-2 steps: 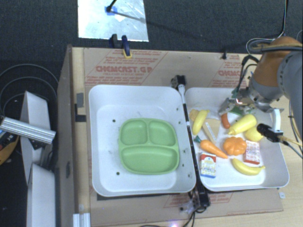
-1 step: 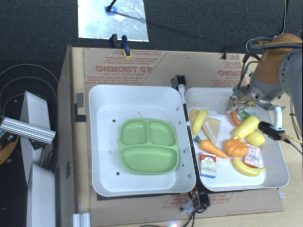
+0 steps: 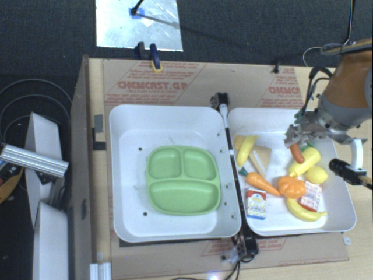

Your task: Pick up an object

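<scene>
The right bin (image 3: 344,214) holds several toy foods. Among them are a small red piece (image 3: 298,153), a yellow bottle shape (image 3: 305,162), a lemon (image 3: 317,175), an orange fruit (image 3: 291,186), a carrot (image 3: 262,183), a banana (image 3: 305,212), a yellow corn-like piece (image 3: 245,149) and a pale wedge (image 3: 261,156). My gripper (image 3: 298,140) hangs low over the bin's upper right part, just above the red piece and seemingly touching its top end. The arm's wrist covers the gripper from above.
In the left bin (image 3: 125,156) lies a green divided plate (image 3: 183,178). A small red-and-white carton (image 3: 256,204) and a red-and-white packet (image 3: 313,196) lie near the right bin's front. A black divider rail (image 3: 232,168) runs between the bins.
</scene>
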Robot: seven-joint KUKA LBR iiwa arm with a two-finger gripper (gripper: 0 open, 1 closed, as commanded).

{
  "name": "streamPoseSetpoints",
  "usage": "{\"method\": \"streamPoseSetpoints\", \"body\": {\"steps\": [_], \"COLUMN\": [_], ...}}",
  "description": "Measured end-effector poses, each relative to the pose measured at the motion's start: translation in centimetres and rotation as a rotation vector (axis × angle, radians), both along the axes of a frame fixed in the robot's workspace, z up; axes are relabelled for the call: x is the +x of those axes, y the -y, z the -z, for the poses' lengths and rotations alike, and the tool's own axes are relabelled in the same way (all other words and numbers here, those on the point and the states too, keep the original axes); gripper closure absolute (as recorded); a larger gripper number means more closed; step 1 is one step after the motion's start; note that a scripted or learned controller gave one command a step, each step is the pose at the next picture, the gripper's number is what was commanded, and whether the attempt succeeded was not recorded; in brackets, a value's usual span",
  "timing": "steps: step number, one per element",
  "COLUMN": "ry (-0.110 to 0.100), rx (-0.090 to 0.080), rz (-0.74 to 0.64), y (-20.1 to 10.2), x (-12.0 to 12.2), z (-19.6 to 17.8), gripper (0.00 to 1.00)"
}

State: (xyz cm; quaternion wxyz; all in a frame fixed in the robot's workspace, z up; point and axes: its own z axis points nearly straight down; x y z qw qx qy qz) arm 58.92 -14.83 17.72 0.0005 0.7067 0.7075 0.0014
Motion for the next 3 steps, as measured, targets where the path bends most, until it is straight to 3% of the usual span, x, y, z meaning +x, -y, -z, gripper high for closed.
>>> {"method": "streamPoseSetpoints", "body": {"steps": [1, 2, 3], "ry": [0.005, -0.004, -0.003], "rx": [0.000, 0.001, -0.001], "rz": [-0.010, -0.009, 0.000], "y": [-6.8, -12.8, -11.5], "x": [-1.0, -2.5, -4.8], "z": [-7.2, -5.8, -6.4], "gripper": [1.00, 1.00, 1.00]}}
